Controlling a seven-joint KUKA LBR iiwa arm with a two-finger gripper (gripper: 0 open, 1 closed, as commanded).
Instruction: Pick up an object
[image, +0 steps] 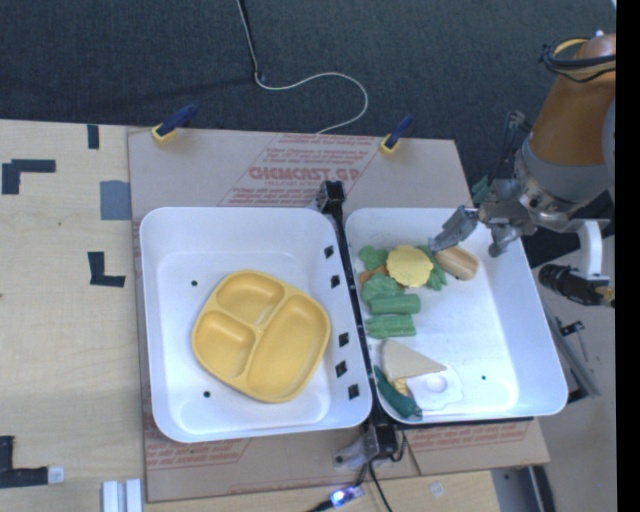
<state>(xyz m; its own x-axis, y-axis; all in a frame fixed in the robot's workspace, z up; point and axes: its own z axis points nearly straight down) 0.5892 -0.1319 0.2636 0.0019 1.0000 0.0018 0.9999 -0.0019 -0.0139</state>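
above the right bin (520, 330), toward its two o'clock corner, the gripper (472, 232) hung with its two fingers spread apart and nothing between them; one finger (447, 232) angled out toward nine o'clock, the other (497, 240) pointed down toward six. just below that open claw, at its six o'clock, lay a tan bread roll (458, 263), near the fingertips, though touching or apart could not be told. at nine o'clock of the roll sat a yellow round toy food piece (409, 265), resting on green leafy pieces (375, 257). further toward seven o'clock of the claw lay two green pods (389, 298), one above the other (390, 325), close to the divider between the bins. well apart from the claw, toward the bin's six o'clock edge, sat a beige wedge (406, 358), a white fried egg toy (436, 385) and a dark green piece (399, 397). the left bin (170, 300) held a yellow sectioned plate (262, 335), tilted slightly, at nine o'clock of everything else.
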